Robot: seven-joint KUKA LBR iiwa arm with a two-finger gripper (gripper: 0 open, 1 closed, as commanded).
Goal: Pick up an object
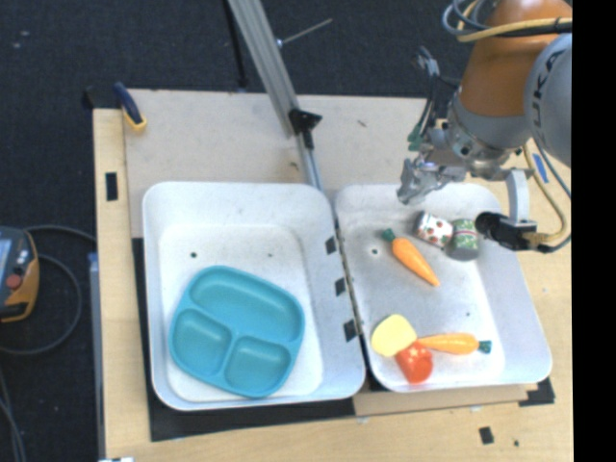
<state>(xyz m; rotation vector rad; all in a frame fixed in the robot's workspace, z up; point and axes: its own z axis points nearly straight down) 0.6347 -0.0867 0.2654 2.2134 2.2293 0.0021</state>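
Above the right bin's (520, 296) far edge, the gripper (416, 183) hovers, jaws' spread impossible to tell, near an orange carrot (415, 260) lying mid-bin, a target best approached squarely across its narrow width.

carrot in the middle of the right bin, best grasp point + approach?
Grip the carrot across its thick middle, coming straight down from above. It lies flat and diagonal, green stem end toward the upper left, tip toward the lower right, so the fingers should close across that axis. It lies apart from its neighbours, so both flanks look free. The gripper hangs just above it.
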